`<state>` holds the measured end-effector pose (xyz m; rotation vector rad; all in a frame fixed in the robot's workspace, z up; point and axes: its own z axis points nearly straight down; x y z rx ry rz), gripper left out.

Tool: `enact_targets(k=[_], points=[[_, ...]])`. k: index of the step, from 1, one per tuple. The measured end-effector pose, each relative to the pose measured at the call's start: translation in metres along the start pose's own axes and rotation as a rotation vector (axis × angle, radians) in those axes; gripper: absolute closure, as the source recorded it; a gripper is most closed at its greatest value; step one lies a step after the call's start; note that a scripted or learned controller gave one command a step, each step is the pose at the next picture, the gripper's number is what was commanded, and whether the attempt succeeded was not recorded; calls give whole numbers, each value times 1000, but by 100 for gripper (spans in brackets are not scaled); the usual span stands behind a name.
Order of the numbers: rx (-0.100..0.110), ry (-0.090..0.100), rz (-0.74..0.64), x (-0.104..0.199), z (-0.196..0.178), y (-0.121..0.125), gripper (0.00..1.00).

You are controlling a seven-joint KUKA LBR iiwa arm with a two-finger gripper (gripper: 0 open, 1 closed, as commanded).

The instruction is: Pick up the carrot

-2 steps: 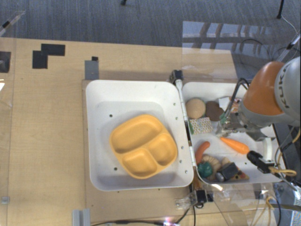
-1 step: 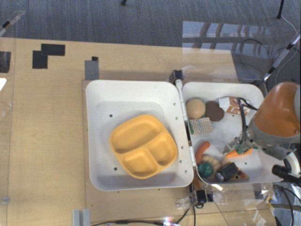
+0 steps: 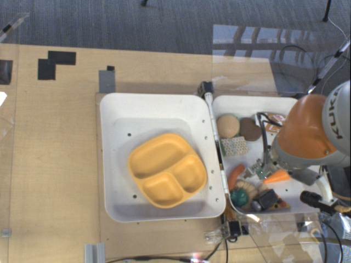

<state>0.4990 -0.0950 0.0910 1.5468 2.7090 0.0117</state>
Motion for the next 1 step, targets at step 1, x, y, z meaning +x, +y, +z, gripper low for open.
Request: enact_targets(k=[1], points=[[5, -3, -129, -89, 1, -52, 100]])
